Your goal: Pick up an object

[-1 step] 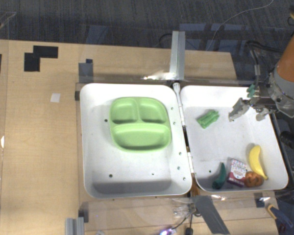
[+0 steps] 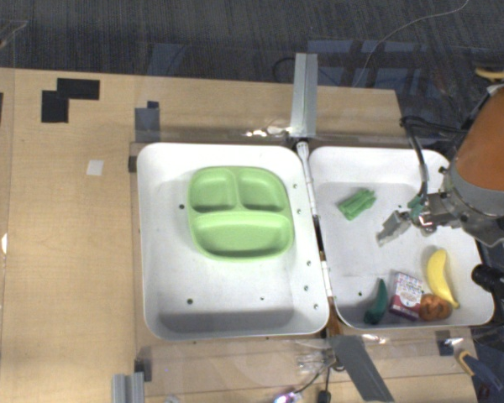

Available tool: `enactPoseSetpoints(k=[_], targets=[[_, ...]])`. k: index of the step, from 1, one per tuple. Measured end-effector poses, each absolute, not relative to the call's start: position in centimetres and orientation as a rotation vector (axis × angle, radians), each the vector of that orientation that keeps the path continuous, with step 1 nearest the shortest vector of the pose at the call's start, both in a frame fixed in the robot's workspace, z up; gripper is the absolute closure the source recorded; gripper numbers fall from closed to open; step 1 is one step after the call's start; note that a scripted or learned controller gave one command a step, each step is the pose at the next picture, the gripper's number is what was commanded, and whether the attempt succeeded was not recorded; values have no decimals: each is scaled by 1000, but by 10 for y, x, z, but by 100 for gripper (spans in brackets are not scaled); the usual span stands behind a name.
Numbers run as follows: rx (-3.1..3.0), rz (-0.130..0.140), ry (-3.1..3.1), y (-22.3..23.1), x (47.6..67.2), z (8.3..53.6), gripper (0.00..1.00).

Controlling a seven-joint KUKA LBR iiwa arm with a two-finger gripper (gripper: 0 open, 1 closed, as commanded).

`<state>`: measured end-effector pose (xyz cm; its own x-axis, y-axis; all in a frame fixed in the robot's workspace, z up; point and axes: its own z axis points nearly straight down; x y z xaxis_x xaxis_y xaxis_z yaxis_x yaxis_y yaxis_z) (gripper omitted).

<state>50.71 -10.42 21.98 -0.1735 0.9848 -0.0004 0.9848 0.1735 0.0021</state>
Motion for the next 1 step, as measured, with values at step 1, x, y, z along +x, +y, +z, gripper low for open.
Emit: enactPoseSetpoints(k=[1], targets=[[1922,4,2480,-80,522,289,0]])
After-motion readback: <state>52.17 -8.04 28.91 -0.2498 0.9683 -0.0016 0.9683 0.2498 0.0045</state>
